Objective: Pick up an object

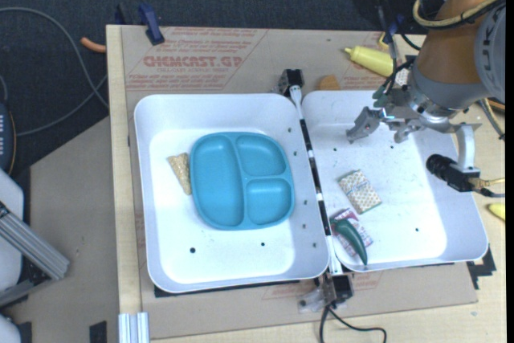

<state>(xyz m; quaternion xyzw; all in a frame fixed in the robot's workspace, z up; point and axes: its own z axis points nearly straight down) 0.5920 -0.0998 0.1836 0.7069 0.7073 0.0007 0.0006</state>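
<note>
While the grey arm with its orange band (458,4) reaches in from the right, its two-finger gripper (384,120) hangs over the far part of the right-hand shallow white bin (418,241), and its fingers (363,125) look spread apart with nothing between them. Nearer the camera in that bin lie the likely targets: a small square packet with a speckled pattern (359,190) and, just beside it toward the front corner, a dark green curved object resting on a crumpled wrapper (352,237). The left-hand white bin (161,253) holds a turquoise plastic divided plate (241,178) with a tan cracker-like piece (180,169) touching its left edge. A yellow banana-shaped toy (371,59) sits on the counter (201,60) behind the bins.

Judging from this, the gripper is well apart from both small items, so a straight descent would close on bare bin floor. The packet lies flat and thin, so the fingers could slide over it, and the green object sits close to the bin wall, where a finger might strike the rim.
</note>
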